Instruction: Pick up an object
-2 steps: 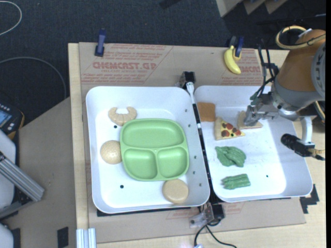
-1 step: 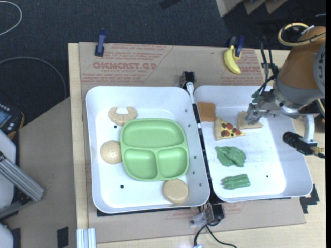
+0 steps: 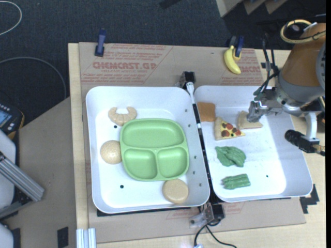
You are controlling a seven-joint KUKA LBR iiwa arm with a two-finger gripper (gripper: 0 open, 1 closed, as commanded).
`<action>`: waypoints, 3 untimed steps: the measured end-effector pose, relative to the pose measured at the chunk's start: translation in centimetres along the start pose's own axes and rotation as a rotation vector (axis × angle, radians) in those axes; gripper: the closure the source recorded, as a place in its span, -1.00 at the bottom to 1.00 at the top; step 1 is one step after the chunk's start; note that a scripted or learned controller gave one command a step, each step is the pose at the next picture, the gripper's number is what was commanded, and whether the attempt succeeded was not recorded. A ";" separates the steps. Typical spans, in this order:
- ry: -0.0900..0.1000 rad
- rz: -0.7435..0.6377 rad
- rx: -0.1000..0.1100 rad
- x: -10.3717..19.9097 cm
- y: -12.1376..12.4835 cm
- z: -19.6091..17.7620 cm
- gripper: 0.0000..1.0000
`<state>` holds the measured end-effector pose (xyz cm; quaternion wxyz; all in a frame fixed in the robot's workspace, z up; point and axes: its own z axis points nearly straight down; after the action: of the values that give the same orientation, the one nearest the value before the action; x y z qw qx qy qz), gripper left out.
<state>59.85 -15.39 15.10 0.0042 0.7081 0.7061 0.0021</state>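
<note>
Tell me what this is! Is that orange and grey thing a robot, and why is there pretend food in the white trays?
Yes, that is a robot arm. One camera looks down from above, and the arm reaches in from the right side. At its end is a gripper, a hand with two fingers, low over the right bin near a tan piece. I cannot tell if it holds anything. That bin also has a pizza slice, a brown square and two green vegetables. The left bin has a green divided plate with three round bready pieces around it. A toy banana lies on the bench behind. The robot practises picking things up.
</note>
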 end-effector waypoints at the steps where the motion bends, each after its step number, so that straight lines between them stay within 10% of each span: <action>1: -0.001 0.000 -0.002 0.0 0.1 -1.0 1.00; 2: -0.002 0.001 -0.005 0.0 0.1 -2.1 1.00; 3: 0.008 -0.007 0.018 6.5 -3.1 3.2 1.00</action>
<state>56.76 -8.86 11.85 -0.0050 0.7055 0.7087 -0.0016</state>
